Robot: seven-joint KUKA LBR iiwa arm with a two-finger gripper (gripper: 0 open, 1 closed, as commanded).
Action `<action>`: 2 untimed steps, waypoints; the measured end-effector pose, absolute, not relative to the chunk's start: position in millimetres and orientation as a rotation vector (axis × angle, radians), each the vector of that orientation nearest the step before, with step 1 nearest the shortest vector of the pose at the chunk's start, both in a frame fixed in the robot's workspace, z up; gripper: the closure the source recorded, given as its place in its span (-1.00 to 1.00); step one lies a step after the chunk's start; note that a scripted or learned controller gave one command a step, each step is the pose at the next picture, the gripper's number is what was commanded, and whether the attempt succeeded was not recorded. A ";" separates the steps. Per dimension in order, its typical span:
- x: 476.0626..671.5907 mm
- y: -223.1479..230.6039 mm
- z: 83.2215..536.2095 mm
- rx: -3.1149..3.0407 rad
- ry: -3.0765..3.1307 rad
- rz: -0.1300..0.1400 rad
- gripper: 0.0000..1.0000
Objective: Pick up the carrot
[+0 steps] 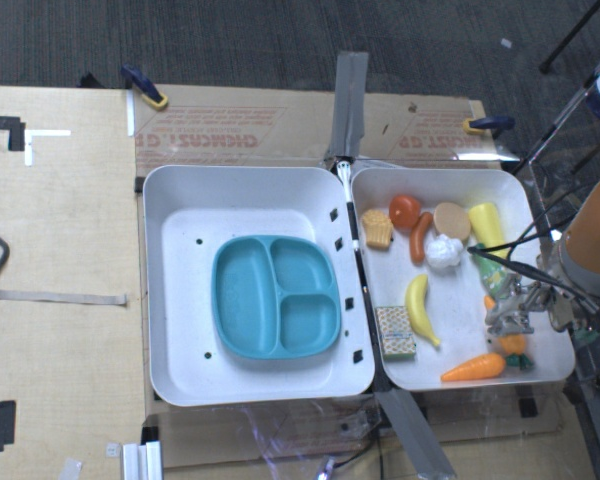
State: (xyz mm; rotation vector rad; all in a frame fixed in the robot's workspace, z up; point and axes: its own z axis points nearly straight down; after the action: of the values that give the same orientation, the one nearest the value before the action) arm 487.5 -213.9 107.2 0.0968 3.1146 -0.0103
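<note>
Orange and tapered, the carrot point(473, 369) lies on its side along the near wall of the right bin point(460, 186), tip pointing left. Just above its thick end hangs the gripper point(507, 313), metal-grey; whether it is released or clenched, I cannot tell.

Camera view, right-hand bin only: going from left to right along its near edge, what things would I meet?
Sponge → banana → carrot → gripper, which hangs just right of the carrot, a little farther back.
</note>
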 end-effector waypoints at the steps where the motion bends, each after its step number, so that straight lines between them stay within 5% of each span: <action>1: 479.9 -89.5 192.3 0.038 3.136 0.000 1.00; 2: 484.6 -175.2 158.2 -0.650 3.069 -0.002 1.00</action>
State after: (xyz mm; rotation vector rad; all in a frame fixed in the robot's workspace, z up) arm 484.6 -175.2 158.2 -0.6499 3.0688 -0.0015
